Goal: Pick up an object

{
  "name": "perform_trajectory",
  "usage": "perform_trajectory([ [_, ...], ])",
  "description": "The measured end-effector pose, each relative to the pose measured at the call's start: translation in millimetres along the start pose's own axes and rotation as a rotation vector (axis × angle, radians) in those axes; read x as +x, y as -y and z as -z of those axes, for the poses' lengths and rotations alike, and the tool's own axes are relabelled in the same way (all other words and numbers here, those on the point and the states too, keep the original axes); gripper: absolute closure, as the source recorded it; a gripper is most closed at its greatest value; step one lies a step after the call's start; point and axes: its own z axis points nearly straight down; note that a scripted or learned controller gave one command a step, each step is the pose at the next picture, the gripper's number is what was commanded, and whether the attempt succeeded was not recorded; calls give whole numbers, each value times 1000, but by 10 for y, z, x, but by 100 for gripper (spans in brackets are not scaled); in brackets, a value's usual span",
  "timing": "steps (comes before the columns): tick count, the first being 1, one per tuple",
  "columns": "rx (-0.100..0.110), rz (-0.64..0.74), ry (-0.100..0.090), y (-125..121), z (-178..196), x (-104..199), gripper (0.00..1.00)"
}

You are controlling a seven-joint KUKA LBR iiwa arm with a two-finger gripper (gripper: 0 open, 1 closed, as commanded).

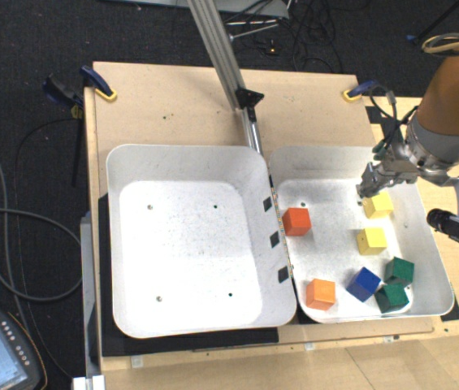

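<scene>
While the gripper is being hung just above a yellow block, finger state cannot be told. Block is being judged light, rigid — best pinched across flat opposite faces.

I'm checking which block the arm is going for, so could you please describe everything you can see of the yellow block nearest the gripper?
The upper yellow block is a small cube, plain yellow, matte, possibly wood or foam. It sits on the floor of the right bin, near the far right side, turned a little askew to the bin's walls. The gripper is right at its upper-left corner, partly covering it; whether they touch is unclear. A second yellow block lies just below it, apart from it.
</scene>
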Motion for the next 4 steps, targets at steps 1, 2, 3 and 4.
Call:
perform_trajectory([
  [1,-2,2,0,-20,538,-5,100],
  [2,2,8,-3,-181,610,532,100],
  [3,4,8,-3,-270,636,997,100],
  [4,7,7,-4,-344,480,1492,100],
])
